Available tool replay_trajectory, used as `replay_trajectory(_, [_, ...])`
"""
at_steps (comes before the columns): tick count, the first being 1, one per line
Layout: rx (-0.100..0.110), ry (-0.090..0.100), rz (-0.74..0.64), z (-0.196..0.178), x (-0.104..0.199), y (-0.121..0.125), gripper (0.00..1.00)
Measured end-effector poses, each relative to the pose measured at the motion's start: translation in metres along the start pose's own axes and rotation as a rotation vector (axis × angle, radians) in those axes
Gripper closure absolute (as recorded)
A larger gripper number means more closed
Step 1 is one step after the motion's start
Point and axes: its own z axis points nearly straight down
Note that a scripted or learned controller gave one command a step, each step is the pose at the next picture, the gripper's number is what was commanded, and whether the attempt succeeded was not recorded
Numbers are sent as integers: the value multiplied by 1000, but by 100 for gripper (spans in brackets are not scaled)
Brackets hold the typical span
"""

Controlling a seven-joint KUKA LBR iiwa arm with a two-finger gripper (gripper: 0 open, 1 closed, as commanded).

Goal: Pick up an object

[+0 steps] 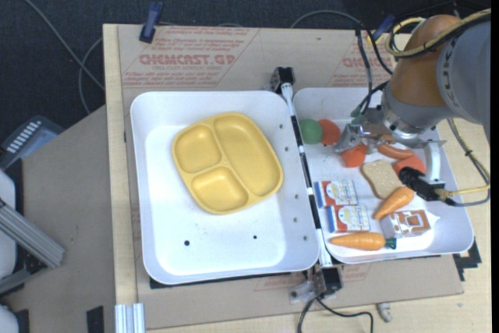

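The robot's end effector [357,138] hovers low in the right bin [460,234], just beside a green ball [311,130] and red-orange toy pieces [353,156]; its opening cannot be judged. A yellow divided plate [226,162] sits in the left bin [156,246].

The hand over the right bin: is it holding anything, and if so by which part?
Cannot be told. The hand sits low among the toy food in the right white bin, beside a red-orange piece, but the view shows nothing clearly gripped.
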Motion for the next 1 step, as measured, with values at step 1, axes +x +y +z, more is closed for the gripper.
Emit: replay_trajectory(1, [-2, 0, -3, -91, 89, 8, 100])
